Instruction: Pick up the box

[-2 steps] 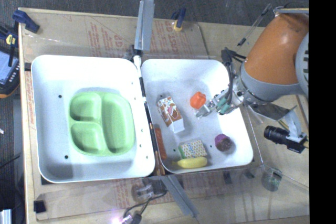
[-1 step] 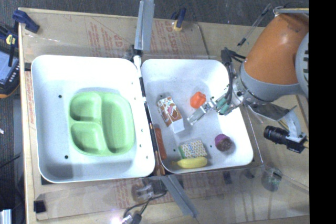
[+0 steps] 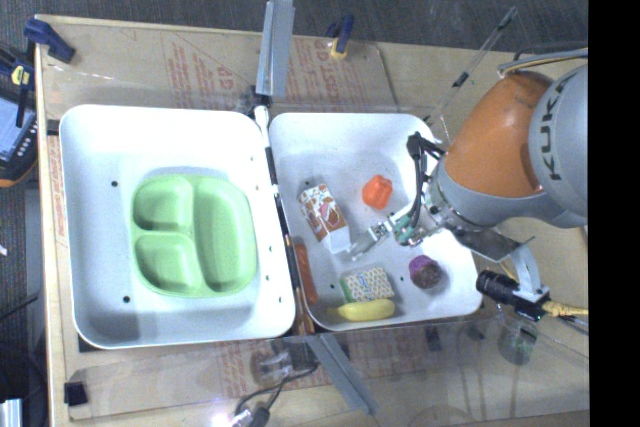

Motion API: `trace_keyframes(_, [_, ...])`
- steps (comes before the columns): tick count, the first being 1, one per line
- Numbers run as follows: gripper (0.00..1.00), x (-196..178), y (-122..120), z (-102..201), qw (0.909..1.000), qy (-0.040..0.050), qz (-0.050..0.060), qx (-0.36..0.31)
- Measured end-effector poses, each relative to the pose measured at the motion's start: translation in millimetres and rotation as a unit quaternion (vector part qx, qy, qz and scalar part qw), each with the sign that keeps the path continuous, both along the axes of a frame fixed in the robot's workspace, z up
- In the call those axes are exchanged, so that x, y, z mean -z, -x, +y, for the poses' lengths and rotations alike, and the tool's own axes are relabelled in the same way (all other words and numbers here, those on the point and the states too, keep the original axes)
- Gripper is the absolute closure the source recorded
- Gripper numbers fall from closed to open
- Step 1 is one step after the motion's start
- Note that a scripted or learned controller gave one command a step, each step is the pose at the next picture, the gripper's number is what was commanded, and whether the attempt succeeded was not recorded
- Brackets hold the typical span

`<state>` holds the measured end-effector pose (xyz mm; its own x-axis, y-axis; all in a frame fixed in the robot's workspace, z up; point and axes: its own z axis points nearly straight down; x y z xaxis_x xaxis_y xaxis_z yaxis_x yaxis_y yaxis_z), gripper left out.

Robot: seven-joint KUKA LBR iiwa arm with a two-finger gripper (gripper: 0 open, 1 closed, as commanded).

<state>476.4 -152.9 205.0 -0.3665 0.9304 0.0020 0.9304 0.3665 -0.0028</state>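
Note:
The box is a small red-brown and white carton lying flat in the right bin, left of the bin's middle. My gripper hangs low over the same bin, just right of the box's lower end and apart from it. The grey arm with its orange band reaches in from the right.
An orange piece sits just above the gripper. A purple round thing, a speckled green block and a yellow banana lie along the right bin's near side. A green divided plate rests in the left bin.

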Motion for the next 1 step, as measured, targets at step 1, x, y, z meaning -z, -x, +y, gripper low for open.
trace_keyframes(1, [0.0,108.3,-0.6,17.3,0.9998,0.0016,-0.002,-0.018])
